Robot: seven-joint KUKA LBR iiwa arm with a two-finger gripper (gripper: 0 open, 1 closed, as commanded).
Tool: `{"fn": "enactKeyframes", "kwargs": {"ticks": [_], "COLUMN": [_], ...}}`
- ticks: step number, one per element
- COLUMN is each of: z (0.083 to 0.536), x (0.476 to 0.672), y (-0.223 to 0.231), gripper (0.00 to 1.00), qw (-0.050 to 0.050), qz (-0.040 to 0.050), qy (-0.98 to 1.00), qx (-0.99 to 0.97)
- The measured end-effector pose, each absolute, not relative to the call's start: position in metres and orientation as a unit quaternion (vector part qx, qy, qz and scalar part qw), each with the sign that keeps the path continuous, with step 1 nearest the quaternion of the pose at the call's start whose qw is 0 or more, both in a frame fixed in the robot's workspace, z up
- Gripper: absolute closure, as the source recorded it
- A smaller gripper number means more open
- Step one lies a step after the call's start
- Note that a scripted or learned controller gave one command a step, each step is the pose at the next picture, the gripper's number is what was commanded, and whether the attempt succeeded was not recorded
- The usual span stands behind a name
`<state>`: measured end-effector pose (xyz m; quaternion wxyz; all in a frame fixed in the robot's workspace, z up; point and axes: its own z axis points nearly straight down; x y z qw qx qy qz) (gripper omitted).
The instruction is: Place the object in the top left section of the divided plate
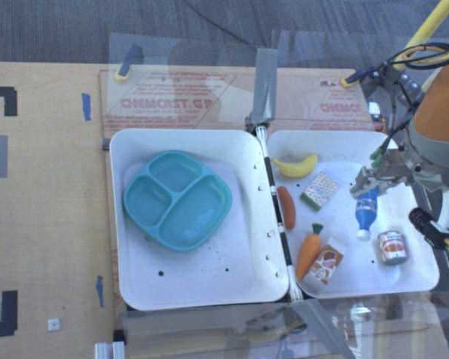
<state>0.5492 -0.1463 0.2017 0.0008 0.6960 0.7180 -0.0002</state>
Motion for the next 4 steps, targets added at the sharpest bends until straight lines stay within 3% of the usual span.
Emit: {"fn": "enactKeyframes", "kwargs": {"ticks": [1, 2, 3, 4], "z": [0.185, 0.204, 0.215, 0.209], "x": [0.572, 0.594, 0.667, 0.667], "y": [-0.040, 0.040, 0.103, 0.163], "gripper": [1.00, 1.00, 1.00, 1.00], "qw": [-0.001, 0.002, 0.001, 0.002], "qz": [0.0000, 0.0011, 0.0006, 0.0014], "qy": [0.813, 0.846, 0.843, 0.875], "qx": [0.583, 0.533, 0.538, 0.484]}}
